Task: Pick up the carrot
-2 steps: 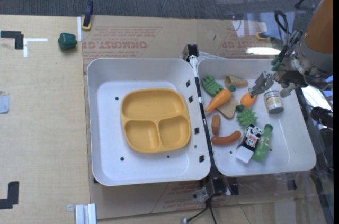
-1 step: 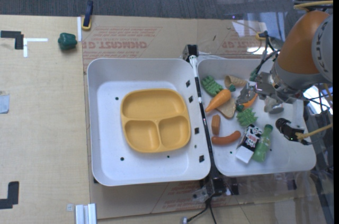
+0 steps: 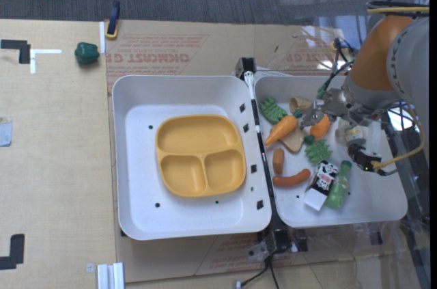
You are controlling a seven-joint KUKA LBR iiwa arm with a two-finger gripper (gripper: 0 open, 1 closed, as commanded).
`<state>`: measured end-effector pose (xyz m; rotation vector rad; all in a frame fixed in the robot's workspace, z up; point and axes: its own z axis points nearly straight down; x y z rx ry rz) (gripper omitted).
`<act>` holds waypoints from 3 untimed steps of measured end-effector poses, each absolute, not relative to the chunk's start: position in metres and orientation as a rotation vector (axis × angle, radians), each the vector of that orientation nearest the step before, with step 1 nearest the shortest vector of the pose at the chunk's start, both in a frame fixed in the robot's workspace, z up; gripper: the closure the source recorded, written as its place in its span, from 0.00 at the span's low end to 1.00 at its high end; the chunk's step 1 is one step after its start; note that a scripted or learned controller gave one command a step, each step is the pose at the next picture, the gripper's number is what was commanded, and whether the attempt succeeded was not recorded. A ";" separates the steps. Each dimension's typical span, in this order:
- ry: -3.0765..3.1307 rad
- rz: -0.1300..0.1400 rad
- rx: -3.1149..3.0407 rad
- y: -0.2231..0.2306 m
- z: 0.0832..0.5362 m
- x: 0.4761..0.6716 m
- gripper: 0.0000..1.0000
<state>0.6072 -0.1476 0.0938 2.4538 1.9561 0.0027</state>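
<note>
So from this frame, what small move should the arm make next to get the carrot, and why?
Probably a short shift toward the left bin, then down. The gripper sits over the right bin, at an orange piece beside the carrot, which lies slanted near the divider, against a green toy and a bread slice. Nothing visibly grips the carrot yet.

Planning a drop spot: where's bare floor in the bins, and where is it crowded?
Left bin: bare white strips ring the yellow divided plate, widest along its near edge. Right bin: open floor along the near edge, below the sausage and green bottle. Crowded: its middle, round the carrot and gripper.
</note>
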 end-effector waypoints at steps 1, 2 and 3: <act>1.954 0.000 2.456 -0.148 0.102 0.607 1.00; 1.603 -0.005 2.703 -0.059 0.191 0.597 1.00; 1.326 -0.008 2.847 -0.004 0.236 0.644 1.00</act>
